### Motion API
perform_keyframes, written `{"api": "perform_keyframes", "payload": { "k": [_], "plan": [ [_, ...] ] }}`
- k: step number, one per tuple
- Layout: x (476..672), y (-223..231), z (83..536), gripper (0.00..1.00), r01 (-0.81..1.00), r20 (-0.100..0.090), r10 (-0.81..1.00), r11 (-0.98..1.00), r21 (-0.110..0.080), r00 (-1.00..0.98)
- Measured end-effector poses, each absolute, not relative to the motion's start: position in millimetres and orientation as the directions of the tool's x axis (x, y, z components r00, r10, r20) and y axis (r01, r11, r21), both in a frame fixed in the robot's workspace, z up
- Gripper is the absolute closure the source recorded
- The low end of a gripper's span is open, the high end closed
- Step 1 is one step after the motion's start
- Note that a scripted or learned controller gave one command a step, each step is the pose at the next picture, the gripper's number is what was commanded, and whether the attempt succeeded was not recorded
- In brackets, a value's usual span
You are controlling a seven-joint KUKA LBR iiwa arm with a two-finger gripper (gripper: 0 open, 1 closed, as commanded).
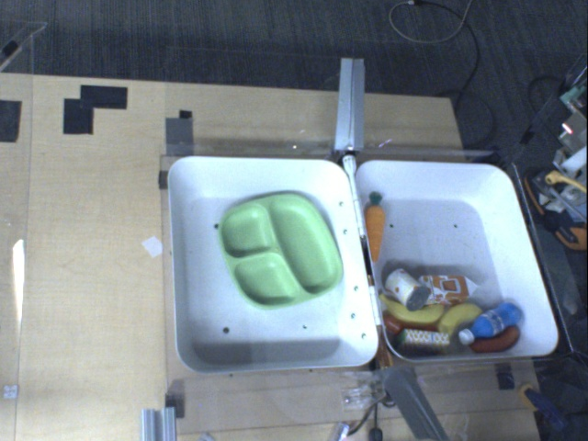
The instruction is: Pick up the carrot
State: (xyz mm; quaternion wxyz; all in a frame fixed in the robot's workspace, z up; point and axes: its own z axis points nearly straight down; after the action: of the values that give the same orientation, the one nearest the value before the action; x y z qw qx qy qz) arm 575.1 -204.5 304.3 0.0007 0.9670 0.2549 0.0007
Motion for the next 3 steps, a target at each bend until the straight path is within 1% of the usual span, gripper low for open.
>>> {"api": "perform_keyframes", "payload": {
  "k": [1,2,3],
  "plan": [
    [575.1,-205.0,334.2,1.0,0.786,0.001,0.786,-0.618,0.004,0.618],
    [539.2,-193.7,315.4,1.0,0.978,0.0,0.978,-0.209,0.005,0.209],
    [505.1,-196.2,308.9,1.0,0.764,0.001,0.764,-0.645,0.002,0.645]
  ]
}}
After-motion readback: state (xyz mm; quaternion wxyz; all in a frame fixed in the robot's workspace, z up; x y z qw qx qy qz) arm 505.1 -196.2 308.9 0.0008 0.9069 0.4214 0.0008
